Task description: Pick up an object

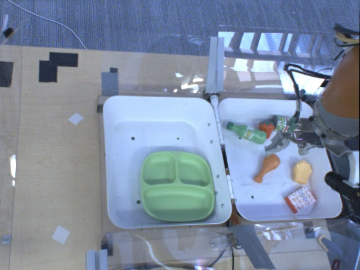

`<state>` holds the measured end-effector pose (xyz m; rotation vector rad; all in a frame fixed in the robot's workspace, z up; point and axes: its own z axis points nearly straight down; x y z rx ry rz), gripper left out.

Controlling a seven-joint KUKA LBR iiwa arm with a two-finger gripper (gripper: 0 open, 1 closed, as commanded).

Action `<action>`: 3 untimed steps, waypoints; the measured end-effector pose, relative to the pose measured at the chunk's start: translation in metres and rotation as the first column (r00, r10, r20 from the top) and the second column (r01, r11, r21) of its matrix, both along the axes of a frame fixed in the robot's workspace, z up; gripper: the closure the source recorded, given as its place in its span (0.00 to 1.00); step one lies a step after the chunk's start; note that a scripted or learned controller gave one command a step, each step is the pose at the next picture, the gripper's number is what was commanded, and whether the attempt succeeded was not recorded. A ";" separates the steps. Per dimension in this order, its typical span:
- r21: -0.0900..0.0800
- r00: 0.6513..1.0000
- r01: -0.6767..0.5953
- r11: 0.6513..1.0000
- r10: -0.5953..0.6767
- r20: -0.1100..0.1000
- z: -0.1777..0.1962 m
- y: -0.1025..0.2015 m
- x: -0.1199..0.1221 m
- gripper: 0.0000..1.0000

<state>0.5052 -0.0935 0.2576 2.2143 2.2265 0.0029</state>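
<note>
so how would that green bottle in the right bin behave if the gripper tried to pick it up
The green bottle lies on its side, and its round body would probably roll away if nudged. It looks like smooth plastic, so likely light and somewhat slippery. The gripper hangs just beside it.

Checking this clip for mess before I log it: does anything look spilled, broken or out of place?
Nothing stands out. The green plate sits flat in the left bin; the bottle and drumstick lie loose in the right bin.
</note>
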 end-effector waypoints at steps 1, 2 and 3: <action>0.000 0.968 0.252 0.968 -0.252 -0.002 -0.120 -0.023 0.017 0.00; 0.003 0.919 0.395 0.919 -0.395 0.005 -0.168 0.004 0.034 0.00; 0.005 0.918 0.396 0.918 -0.396 0.012 -0.156 0.003 0.036 1.00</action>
